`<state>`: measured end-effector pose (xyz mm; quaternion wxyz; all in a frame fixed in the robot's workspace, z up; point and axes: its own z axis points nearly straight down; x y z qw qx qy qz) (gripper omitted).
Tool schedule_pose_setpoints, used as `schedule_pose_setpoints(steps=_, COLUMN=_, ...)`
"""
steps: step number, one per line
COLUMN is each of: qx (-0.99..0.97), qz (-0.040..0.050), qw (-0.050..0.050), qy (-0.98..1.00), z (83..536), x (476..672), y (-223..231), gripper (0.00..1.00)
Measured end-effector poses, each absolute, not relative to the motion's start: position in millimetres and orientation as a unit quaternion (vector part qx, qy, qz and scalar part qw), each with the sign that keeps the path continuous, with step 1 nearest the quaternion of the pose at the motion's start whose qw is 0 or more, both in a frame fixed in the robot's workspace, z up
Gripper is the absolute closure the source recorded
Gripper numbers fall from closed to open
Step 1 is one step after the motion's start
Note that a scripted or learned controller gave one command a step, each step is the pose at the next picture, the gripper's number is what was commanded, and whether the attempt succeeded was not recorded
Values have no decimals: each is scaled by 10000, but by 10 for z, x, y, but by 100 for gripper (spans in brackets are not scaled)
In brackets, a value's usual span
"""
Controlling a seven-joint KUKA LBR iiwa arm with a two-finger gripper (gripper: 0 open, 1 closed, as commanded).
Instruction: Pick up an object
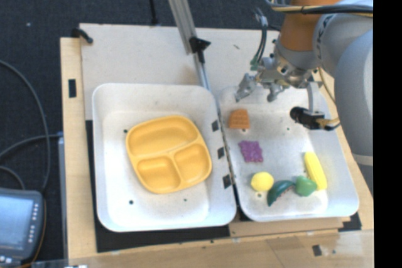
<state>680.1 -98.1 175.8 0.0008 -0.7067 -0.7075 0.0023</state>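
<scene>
Orange block (238, 119) lies at the right bin's (344, 198) far left corner, just below the gripper (259, 92), whose jaws hang spread and hold nothing, apparently poised there because it is the nearest target.

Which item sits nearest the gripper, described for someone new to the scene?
Look in the right-hand white bin, at its far-left corner just below the gripper. The orange block lies there alone, boxy and dull orange, unlike the purple piece nearer the camera.
</scene>
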Motion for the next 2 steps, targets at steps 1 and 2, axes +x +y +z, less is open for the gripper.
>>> schedule_pose_setpoints(steps=1, qx=-7074, qz=23, qw=6, qy=-7068, z=1317, x=6745, y=-1034, gripper=0)
schedule_pose_setpoints(steps=2, qx=-7081, qz=13, qw=-5, qy=-7061, z=999, x=6745, y=-1047, gripper=0)
